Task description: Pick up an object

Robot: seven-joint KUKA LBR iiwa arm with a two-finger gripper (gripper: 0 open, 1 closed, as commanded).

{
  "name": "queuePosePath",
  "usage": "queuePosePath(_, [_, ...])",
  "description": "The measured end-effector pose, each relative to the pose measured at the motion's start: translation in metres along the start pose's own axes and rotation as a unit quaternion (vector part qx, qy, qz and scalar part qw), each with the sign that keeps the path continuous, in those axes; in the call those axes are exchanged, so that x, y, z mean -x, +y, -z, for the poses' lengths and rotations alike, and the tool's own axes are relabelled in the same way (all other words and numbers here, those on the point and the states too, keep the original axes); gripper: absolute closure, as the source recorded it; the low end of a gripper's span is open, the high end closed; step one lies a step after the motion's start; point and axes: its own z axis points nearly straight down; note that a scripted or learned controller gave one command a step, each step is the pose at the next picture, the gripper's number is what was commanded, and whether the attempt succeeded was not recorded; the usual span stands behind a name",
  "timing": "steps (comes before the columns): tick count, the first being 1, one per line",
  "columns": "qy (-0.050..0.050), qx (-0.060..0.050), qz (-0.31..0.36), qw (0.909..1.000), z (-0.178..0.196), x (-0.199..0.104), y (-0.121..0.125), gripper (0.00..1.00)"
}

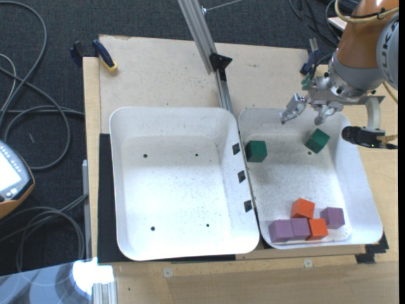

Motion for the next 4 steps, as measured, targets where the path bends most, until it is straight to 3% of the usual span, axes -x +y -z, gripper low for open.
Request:
queuePosePath(1, [-0.001,0.006,-0.001,1.0000,0.136,0.007,-0.050,0.00])
queuePosePath(2, [0.002,-0.004,0.002,1.0000,0.061,-0.055,-0.094,0.00])
queuePosePath(3, [-0.001,0.006,-0.002,1.0000,0.178,-0.019,-0.144,0.00])
queuePosePath(4, [0.000,0.002,0.000,1.0000,0.173,-0.020,-0.144,0.00])
